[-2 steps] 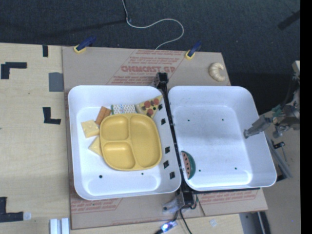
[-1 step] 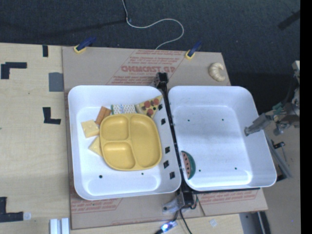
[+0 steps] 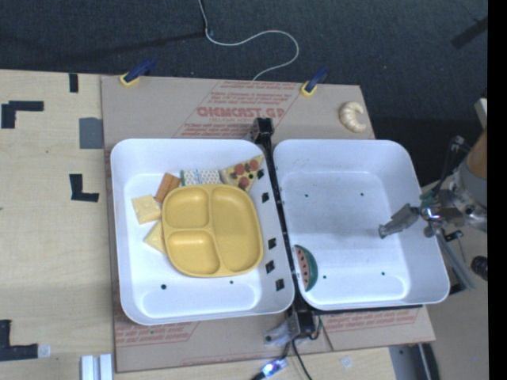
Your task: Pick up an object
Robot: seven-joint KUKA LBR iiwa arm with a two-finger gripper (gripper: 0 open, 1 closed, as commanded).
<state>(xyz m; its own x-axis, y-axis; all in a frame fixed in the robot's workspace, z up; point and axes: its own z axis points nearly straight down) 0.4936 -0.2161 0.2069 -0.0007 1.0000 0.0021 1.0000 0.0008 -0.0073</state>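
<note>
The hand reaches in over the right rim of the right bin, one thin grey finger pointing left above the bin's bare floor with nothing held on it; I cannot tell whether it stands apart or together. A watermelon-slice toy lies against that bin's left wall, well apart from the hand. In the left bin a yellow divided plate rests on flat food-shaped pieces, among them a tan cracker and a pizza slice near the back wall.
</note>
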